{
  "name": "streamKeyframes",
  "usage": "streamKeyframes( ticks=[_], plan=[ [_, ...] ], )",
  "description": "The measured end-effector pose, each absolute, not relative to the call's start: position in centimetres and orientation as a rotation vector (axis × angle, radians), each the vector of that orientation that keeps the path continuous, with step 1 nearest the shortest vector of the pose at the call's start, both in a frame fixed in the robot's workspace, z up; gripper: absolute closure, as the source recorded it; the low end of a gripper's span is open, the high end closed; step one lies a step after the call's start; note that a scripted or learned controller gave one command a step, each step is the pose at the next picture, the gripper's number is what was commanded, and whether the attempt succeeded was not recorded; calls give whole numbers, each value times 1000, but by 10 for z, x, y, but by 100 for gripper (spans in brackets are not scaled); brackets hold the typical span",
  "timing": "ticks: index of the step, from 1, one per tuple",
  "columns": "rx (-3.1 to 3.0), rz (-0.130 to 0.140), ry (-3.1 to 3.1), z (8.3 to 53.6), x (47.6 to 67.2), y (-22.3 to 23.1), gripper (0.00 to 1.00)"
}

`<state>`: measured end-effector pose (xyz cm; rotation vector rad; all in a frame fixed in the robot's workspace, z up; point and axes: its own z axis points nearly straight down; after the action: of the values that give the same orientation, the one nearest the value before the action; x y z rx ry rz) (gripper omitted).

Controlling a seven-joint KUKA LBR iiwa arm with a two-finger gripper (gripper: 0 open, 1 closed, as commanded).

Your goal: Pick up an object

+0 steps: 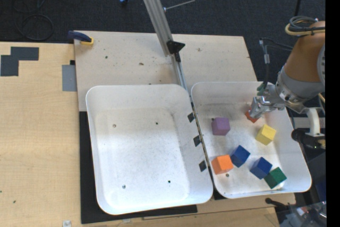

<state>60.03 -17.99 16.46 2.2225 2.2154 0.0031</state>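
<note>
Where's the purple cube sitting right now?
The small purple cube lies in the right-hand white bin, near the divider between the bins. The orange cube is below it in the camera view, and the yellow cube lies to its right.

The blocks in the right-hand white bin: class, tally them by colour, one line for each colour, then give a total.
Purple cube: 1
Yellow cube: 1
Orange cube: 1
Blue cubes: 2
Green cube: 1
Red block, partly hidden at the gripper: 1
Total: 7
</note>
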Motion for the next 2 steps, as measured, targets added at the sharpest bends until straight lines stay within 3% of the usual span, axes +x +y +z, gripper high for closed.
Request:
streamKeyframes(
  ticks=[1, 2],
  plan=[
    [2219, 3, 2219, 218, 601, -181, 100],
    [2217, 3, 2228, 227, 620, -130, 100]
  ],
)
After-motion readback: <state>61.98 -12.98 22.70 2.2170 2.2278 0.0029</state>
